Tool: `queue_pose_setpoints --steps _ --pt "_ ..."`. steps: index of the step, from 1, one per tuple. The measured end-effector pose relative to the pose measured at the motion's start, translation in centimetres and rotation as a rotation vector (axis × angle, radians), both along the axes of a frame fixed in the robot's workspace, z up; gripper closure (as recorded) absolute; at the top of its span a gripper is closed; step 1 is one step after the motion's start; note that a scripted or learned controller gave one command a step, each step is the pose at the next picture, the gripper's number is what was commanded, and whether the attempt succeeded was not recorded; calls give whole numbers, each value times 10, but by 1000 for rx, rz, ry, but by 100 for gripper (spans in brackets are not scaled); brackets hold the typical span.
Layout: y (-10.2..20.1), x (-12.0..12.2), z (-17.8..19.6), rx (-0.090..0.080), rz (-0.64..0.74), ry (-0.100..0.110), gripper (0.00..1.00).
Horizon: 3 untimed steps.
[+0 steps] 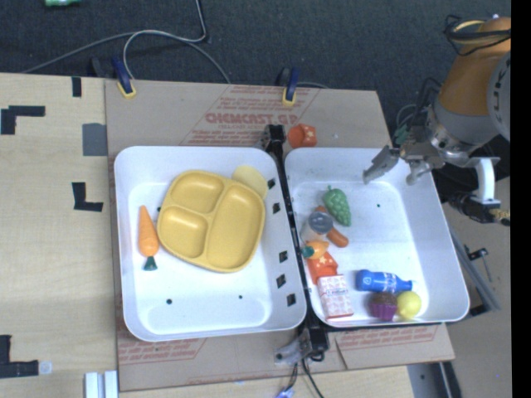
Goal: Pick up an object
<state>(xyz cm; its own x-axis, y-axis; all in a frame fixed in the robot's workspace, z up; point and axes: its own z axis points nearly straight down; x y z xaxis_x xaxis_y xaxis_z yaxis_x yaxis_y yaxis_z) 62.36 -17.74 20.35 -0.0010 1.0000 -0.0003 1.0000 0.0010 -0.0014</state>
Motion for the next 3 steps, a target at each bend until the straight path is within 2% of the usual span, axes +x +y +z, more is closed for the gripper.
queue_pose_setpoints --steps 1,2,3 --pt "60 25 -99 2 1 3 0" --pt "71 9 -118 -2 0 -3 0" --pt "71 9 -108 -3 1 -3 100"
